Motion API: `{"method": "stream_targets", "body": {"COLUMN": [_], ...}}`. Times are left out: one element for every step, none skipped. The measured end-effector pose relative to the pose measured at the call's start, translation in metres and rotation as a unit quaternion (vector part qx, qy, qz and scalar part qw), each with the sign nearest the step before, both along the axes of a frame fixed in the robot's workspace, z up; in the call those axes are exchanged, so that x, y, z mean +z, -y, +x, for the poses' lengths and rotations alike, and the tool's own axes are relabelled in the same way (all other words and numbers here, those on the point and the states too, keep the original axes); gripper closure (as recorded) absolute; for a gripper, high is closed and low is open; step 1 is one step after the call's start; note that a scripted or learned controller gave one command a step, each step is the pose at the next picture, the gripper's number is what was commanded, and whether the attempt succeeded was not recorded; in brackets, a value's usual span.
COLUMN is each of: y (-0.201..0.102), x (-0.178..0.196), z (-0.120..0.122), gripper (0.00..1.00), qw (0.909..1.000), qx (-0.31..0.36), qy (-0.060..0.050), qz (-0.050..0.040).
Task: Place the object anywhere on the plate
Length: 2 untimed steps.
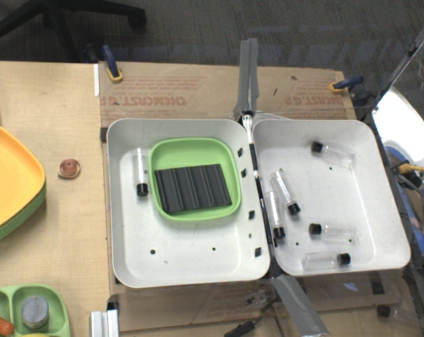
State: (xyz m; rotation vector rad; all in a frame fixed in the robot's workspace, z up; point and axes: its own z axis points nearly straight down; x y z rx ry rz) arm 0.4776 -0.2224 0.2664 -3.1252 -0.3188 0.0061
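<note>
A square green plate (194,146) lies in the left white bin (184,258), toward its back. A dark grey ribbed block (191,188) rests on the plate. Just left of the plate, a clear tube with a black cap (140,172) lies on the bin floor. The right white bin (370,188) holds several more clear capped tubes: two near its left wall (284,192) (274,216), one at the back (331,153), and two toward the front (331,232) (326,260).
A stack of yellow plates (12,181) sits on the bench at far left, with a small red disc (69,168) beside it. A green compartment tray (29,311) is at the bottom left. Clamps (112,65) (345,84) hold the cardboard behind the bins.
</note>
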Motion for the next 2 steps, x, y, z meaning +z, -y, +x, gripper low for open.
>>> {"method": "stream_targets", "body": {"y": [0.000, 0.000], "x": [0.049, 0.004], "z": [0.000, 0.000], "gripper": [0.00, 0.00], "qw": [1.0000, 1.0000], "qx": [0.000, -0.002], "qy": [0.000, -0.001], "qz": [-0.0003, 0.0004]}}
